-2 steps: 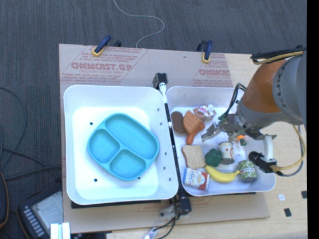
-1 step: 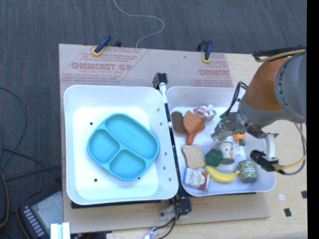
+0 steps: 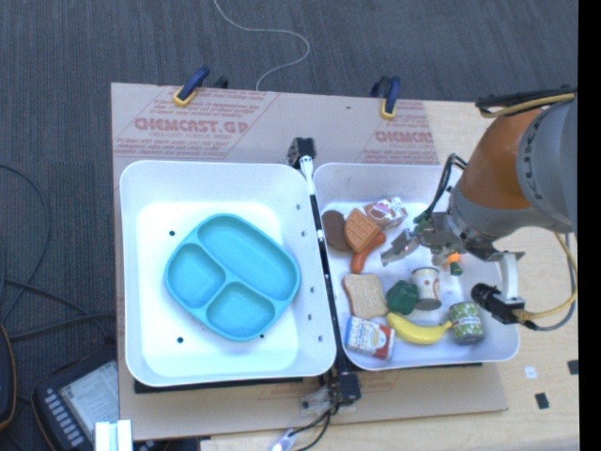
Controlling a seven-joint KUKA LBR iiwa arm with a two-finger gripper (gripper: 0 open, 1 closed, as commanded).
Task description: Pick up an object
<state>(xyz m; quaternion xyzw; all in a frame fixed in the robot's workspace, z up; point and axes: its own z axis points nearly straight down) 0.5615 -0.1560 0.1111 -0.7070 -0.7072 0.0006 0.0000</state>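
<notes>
We record two shallow white plastic bins with rounded corners, side by side on a brown cardboard sheet printed in red.

Left bin point(image 3: 150, 195): one smooth sky-blue divided plate point(image 3: 232, 275), oval, three compartments, lying flat at the centre.

Right bin point(image 3: 498, 350): a cluster of small toy foods.
- Dark brown rounded piece point(image 3: 332, 227) at the far left, just beside an orange-brown ridged piece point(image 3: 361, 230).
- Orange carrot-like stick point(image 3: 368, 251), tapered, tilted, below those.
- White-and-red crinkled packet point(image 3: 386, 211) at the far side.
- Tan bread slice point(image 3: 364, 296), flat and square with a speckled face.
- Dark green rounded piece point(image 3: 402, 297), touching the slice's right edge.
- Small white cylindrical cup point(image 3: 427, 285), just right of the green piece.
- Yellow banana point(image 3: 419, 330), curved, along the near side.
- Red-and-white carton point(image 3: 370, 337), boxy, at the near left corner.
- Green-labelled tin point(image 3: 465, 322), cylindrical, near right.

We note the grey arm with its glossy orange band reaching in from the right. The metal gripper point(image 3: 406, 244) sits over the bin's middle, between the packet and the cup, its tip pointing left toward the carrot stick. We cannot tell how far it is parted, and we see nothing in its grasp.
</notes>
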